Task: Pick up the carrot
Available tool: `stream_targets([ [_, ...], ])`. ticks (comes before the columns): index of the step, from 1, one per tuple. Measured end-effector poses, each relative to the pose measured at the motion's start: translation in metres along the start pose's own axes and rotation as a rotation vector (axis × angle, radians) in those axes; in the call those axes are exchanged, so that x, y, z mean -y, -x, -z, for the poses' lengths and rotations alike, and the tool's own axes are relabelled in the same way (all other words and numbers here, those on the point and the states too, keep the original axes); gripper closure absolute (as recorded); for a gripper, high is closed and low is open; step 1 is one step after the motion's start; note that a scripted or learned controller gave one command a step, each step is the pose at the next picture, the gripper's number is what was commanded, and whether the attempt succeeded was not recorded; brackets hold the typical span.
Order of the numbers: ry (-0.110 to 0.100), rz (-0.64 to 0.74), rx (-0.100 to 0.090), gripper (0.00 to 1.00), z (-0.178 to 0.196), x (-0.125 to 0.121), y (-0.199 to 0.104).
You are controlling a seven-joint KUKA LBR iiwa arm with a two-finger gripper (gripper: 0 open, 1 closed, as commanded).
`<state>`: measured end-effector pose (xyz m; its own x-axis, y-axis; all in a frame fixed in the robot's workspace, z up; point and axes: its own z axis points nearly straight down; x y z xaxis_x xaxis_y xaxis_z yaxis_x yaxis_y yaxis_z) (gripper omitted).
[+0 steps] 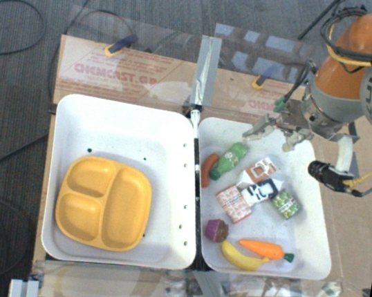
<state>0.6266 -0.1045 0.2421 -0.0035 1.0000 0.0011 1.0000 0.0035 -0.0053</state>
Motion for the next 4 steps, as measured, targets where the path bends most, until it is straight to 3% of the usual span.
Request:
stream_targets([
  [1,0.000,0.222,0.000,0.00,-0.082,0.065,0.072],
  [2,0.030,0.197,0.007,0.00,-0.120,0.094,0.087],
  [3,0.078,0.414,0.024,0.00,-0.129,0.113,0.100],
  [4,0.067,0.653,0.031,0.00,-0.128,0.116,0.109],
])
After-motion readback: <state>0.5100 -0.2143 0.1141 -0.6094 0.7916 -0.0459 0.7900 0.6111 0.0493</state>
